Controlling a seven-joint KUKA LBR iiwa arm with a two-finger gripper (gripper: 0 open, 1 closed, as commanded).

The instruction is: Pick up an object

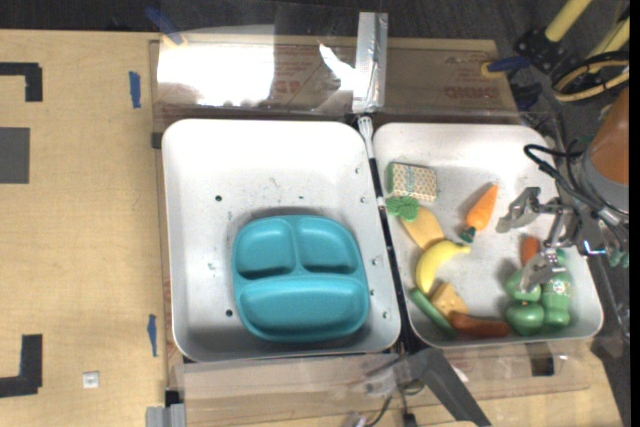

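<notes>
My gripper point(541, 237) hangs low over the right side of the right bin point(455, 143), reaching in from the right. Just below it lies a green knobbly toy vegetable point(540, 303). A small orange-red piece point(529, 248) shows right against the gripper's metal parts; whether it is held I cannot tell. To the left of the gripper lie a carrot point(482, 205), a yellow banana point(436, 260), a waffle-patterned cracker point(413, 180), a green leafy piece point(403, 208), a cheese wedge point(449, 298) and a brown sausage point(481, 323).
The left bin point(200, 165) holds a teal divided plate point(298, 276) near its front. Black cables point(560, 170) trail over the right bin's far right corner. A clear plastic sheet point(260, 65) lies behind the bins.
</notes>
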